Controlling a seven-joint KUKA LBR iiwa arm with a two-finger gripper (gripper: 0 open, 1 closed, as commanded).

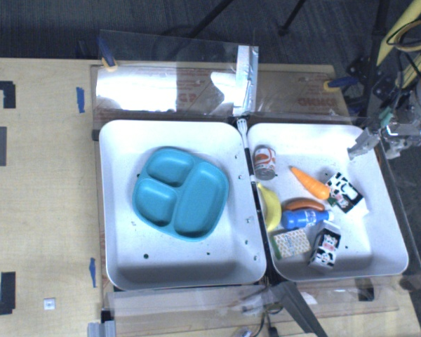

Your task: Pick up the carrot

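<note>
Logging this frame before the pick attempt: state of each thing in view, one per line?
carrot: lying in the right bin, ungrasped, tip toward the can
gripper: over the right bin's far right corner, apart from the carrot
can: against the divider
banana: lying beside the divider
blue plate: right side up in the left bin

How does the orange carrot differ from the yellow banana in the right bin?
The orange carrot is tapered and lies diagonally mid-bin; the yellow banana is curved and lies along the left wall of the right white bin. The carrot touches a black-and-white box; the banana doesn't. Both lie flat.
</note>
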